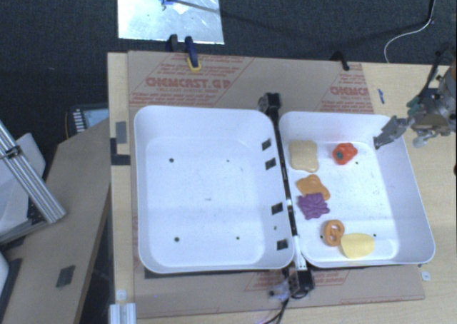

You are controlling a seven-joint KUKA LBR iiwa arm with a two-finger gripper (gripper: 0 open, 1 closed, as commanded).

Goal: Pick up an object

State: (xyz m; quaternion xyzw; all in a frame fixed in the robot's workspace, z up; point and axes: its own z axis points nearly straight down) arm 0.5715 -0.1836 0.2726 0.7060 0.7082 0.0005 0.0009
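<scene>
The gripper (391, 132), its state impossible to tell, hovered over the right bin's (408, 185) far edge, near the red toy (345, 153) inside it, so a descent could strike that rim

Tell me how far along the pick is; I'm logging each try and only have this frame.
Nothing looks done yet. The gripper sits over the upper right rim of the right bin, with no object seen in it. All the pieces lie on the bin floor: red piece, beige piece, orange piece, purple piece, orange ring, yellow piece. Left to do: reach in, grasp, lift.
</scene>
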